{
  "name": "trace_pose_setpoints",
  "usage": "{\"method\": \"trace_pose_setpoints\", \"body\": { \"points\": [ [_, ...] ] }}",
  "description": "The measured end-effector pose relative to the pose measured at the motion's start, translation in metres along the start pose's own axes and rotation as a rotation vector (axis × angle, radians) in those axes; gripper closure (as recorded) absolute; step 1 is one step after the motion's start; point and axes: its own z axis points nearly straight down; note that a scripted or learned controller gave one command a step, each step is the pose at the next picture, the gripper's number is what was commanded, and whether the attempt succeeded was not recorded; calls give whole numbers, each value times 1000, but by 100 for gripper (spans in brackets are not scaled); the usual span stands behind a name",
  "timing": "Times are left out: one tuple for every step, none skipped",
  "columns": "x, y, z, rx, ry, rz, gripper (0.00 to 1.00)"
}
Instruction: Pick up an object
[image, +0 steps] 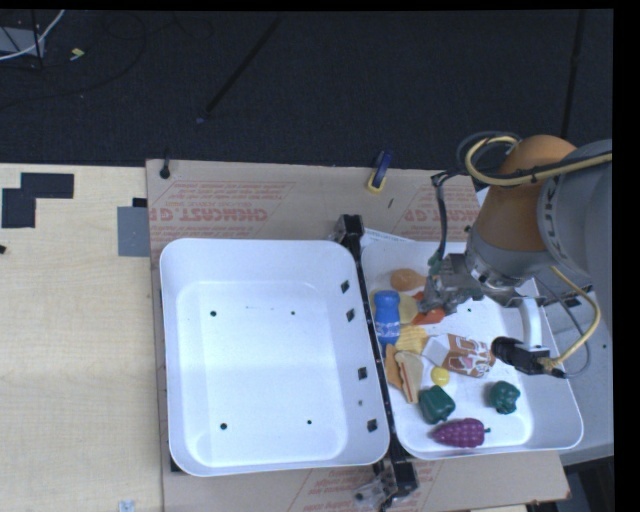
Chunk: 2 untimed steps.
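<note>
1. Over the right bin (560, 425), near its far-left part, the gripper (437, 298) hangs low above the pile; whether it grips anything cannot be told from this angle.
2. Just beside the gripper: an orange-red piece (430, 316), a tan round item (406, 279) toward the far edge, and a blue bottle (386, 316) along the bin's left wall.
3. Further out: a yellow wedge (411, 341), a brown-and-white packet (466, 354), a small yellow ball (440, 377), a dark green block (436, 404), a green pepper-like toy (504, 396), and a purple grape bunch (459, 433) by the near edge.
4. The left bin (180, 300) sits alongside.
5. Step, as judged: descent or grasp attempt over the orange-red piece, nothing visibly lifted.
6. Next move calls for closing on one item, then a straight lift clear of its neighbours.
</note>
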Motion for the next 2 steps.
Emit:
{"method": "trace_pose_setpoints", "body": {
  "points": [
    [8,44,-22,-2,-1,-7,100],
    [58,44,-143,-9,10,-14,100]
  ]
}}
